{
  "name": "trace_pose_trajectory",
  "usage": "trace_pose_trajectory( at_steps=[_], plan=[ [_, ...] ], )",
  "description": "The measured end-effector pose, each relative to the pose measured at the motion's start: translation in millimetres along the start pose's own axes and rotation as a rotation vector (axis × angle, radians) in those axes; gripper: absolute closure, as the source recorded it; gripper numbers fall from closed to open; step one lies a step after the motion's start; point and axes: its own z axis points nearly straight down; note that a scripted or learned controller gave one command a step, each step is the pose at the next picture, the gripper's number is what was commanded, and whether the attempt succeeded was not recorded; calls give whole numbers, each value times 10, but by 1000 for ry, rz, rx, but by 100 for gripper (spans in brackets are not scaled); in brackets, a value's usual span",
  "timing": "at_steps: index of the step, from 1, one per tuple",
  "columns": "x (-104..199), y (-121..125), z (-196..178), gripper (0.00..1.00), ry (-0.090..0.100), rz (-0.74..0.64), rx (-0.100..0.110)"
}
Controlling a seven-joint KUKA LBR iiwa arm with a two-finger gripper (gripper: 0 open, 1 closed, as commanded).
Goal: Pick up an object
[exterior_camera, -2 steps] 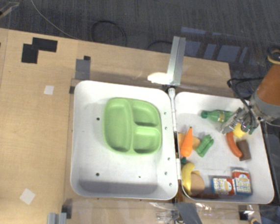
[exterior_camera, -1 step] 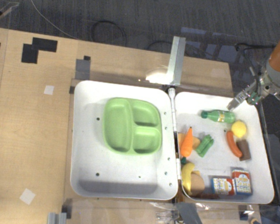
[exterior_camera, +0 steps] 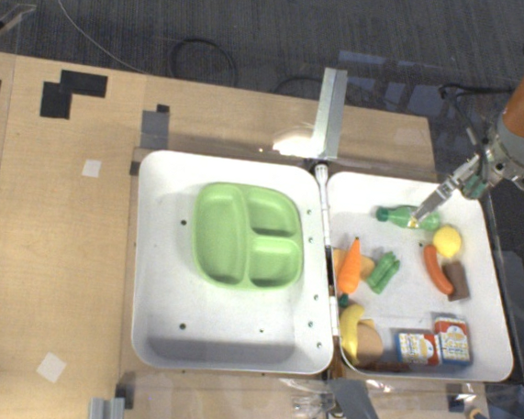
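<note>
Green bottle (exterior_camera: 406,216), lying on its side near the far edge of the right bin (exterior_camera: 496,360), is the likely target. The end effector (exterior_camera: 425,210) descends at a slant from the right, its tip touching or just above the bottle's right end; whether it is apart or together cannot be told. Other candidates lie nearby: a lemon (exterior_camera: 447,239), a sausage (exterior_camera: 438,270), a carrot (exterior_camera: 351,265), a green block (exterior_camera: 383,271), a banana (exterior_camera: 350,328) and two small cartons (exterior_camera: 434,344). The left bin (exterior_camera: 145,326) holds a green divided tray (exterior_camera: 247,235). The step in hand appears to be approach; next, the grasp must straddle the bottle's narrow body before lifting.
</note>
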Motion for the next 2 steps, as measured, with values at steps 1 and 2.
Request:
trace_pose_trajectory(
  at_steps=[1, 2],
  plan=[
    [108, -289, 1187, 0, 1, 137, 1],
    [261, -170, 1281, 0, 2, 198, 1]
  ],
)
